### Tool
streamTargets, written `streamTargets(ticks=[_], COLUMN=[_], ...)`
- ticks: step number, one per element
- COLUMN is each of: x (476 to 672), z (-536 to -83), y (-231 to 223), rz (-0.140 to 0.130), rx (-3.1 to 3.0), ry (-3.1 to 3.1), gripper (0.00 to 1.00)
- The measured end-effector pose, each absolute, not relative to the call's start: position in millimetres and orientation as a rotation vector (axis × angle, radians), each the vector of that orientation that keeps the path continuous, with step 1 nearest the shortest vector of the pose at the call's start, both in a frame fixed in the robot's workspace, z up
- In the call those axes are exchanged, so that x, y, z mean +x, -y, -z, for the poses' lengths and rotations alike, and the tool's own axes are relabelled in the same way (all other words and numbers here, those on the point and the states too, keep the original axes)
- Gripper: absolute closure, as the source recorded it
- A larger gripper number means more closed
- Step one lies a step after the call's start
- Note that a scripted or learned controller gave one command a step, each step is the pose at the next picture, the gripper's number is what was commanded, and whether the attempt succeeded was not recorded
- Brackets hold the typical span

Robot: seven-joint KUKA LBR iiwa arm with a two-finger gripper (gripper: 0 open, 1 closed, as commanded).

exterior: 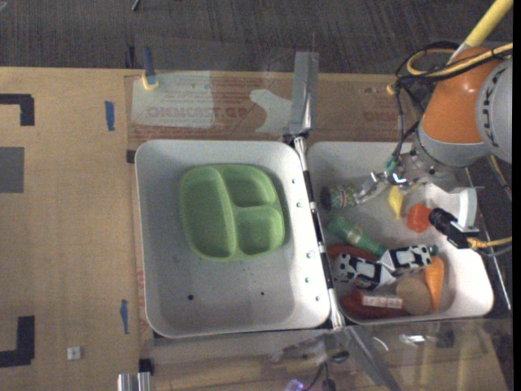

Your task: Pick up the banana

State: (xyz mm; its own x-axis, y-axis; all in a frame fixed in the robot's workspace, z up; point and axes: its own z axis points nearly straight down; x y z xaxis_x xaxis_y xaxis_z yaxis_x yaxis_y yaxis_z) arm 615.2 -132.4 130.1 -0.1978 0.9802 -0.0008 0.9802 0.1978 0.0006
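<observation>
The right bin (480, 296) holds toys near its front edge. Farther back, the banana (396, 200) lies just beside the gripper (381, 179). The fingers seem spread, not pinching it. The left bin (155, 243) carries a green tray (232, 210).

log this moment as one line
task: pick up banana | gripper: over right bin, beside banana | held: unconfirmed | left bin: green tray

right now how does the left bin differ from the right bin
The left bin holds one thing, a green divided tray, with much bare white floor around it; the right bin is crowded with small items, among them the banana and a carrot. The hand reaches into the right bin, not the left. Both are shallow and white.
</observation>
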Motion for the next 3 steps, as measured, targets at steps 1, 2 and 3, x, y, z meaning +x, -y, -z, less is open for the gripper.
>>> streamTargets(ticks=[1,2,3], x=[600.7,602.1,662.1], z=[-86.8,-98.0,-85.5], y=[166.3,166.0,130.6], rz=[-0.003,-0.008,0.023], rx=[1.959,1.96,1.883], ry=[-2.45,-2.446,-2.535], gripper=[0.0,1.0,1.0])
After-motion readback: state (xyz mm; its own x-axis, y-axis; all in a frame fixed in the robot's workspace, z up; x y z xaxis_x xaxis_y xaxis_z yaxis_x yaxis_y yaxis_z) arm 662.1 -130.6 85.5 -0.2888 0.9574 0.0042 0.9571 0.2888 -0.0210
